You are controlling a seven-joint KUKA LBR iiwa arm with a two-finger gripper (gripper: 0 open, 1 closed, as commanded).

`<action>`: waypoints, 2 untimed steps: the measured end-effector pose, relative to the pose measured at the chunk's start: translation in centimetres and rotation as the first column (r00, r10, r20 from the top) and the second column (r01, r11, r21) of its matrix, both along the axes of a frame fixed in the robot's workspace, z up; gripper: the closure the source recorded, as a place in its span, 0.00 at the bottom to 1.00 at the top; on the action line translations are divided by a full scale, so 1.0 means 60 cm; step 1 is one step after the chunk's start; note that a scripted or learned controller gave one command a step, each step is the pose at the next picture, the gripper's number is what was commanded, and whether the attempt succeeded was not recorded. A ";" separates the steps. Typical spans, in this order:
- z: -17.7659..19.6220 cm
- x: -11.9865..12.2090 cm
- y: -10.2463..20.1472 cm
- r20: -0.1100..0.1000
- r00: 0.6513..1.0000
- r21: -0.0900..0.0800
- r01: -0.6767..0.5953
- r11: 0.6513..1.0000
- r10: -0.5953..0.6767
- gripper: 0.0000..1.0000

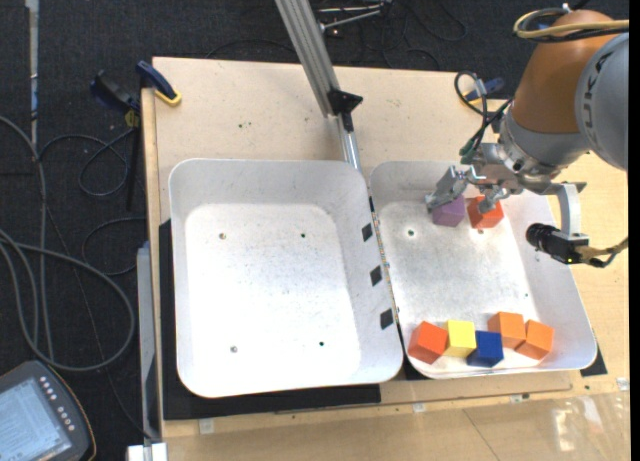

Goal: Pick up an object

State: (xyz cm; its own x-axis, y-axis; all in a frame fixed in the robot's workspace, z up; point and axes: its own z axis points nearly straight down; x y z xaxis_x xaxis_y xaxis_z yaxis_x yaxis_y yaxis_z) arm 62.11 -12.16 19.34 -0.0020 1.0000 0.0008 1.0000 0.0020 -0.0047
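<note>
Jaws position: you will find the jaws [468, 187] in the upper right of the frame, low over the far end of the right bin [560, 294], with the arm's orange band above them.

Jaws state: you cannot tell from this view whether they are released or clenched; the wrist body hides the tips, and nothing can be seen caught between them.

Nearest blocks: a purple block [448, 211] sits just below and left of the jaws in the frame, and a red-orange block [485, 214] just below and right of them. The two lie side by side, close but with a sliver of bin floor between.

Deciding relation: the jaws hang over the gap between the two, so I judge you must favour one side or risk a grasp that straddles both.

Long axis: both blocks look roughly cubic, so no axis matters much.

Look of the purple block: small, matte, pale violet, edges partly shadowed by the jaws.

Other candidates: an orange block [429, 340], a yellow block [461, 335], a blue block [488, 348] and two more orange blocks [524, 333] cluster along the bin's lower rim, well apart from the jaws.

Left bin [200, 249]: on the table beside the right one.
</note>
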 end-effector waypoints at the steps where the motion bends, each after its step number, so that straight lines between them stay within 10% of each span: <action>1: 0.005 0.002 0.000 0.004 1.000 -0.001 0.000 1.000 0.000 0.00; 2: -0.077 0.013 0.009 0.000 1.000 -0.001 -0.002 1.000 0.002 0.00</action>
